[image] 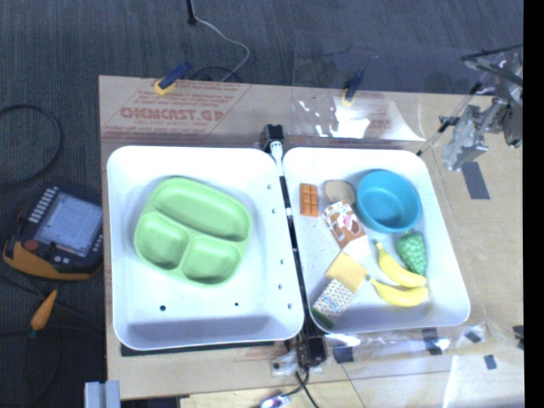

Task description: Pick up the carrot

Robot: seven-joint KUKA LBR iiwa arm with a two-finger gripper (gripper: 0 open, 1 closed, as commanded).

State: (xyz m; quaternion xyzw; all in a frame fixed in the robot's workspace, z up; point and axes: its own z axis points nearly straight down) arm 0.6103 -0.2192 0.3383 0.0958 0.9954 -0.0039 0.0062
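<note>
The carrot (309,199) lies in the right bin (442,228), toward that bin's 10 o'clock corner and close to its left wall. It is well apart from the jaws, at roughly 9 o'clock from them. The jaws hang at the end of the arm (497,92), outside the bin past its 2 o'clock corner and over the bare brown counter (170,113). They are small and blurred, so I cannot tell whether they are wide or narrow, and nothing shows between them.

The carrot is a short orange oblong, stubby, with darker cross-marks, and its long side runs from 12 to 6 o'clock. At its 3 o'clock, just beside it, sits a rounded beige piece (338,190), and beyond that a smooth blue bowl (388,200). At its 5 o'clock is a printed packet (342,222). Further toward 5 o'clock are a yellow wedge (346,270), two glossy yellow bananas (399,280) and a knobbly green fruit (413,251).

The left bin (127,304) holds a matte green divided plate (192,230).
</note>
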